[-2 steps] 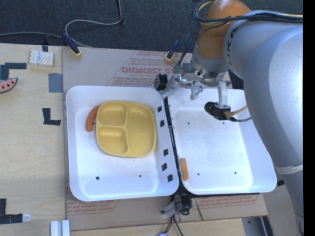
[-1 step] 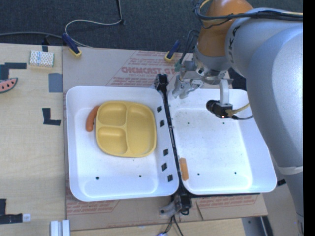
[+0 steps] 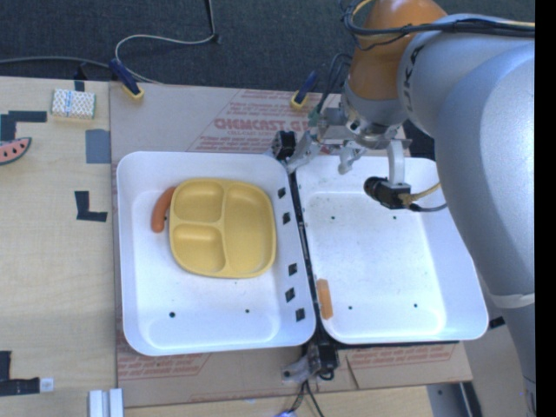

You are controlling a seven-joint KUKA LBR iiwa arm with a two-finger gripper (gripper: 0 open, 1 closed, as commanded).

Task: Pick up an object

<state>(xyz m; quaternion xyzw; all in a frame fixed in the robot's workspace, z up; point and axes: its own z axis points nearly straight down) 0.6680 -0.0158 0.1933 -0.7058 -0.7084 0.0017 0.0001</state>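
A yellow divided plate (image 3: 222,227) lies in the left bin (image 3: 148,320). An orange sausage-shaped piece (image 3: 160,210) rests against the plate's left rim. A small orange piece (image 3: 324,298) lies at the left wall of the right bin (image 3: 391,320), near the front. My gripper (image 3: 349,156) hangs over the far left corner of the right bin, under the orange band of the arm (image 3: 382,42). It is well away from all three objects, and nothing shows in it.
The arm's grey body covers the right side of the right bin. A black part (image 3: 388,191) with a cable hangs over that bin's far half. A divider with black clips (image 3: 294,259) runs between the bins. Cardboard lies under both bins.
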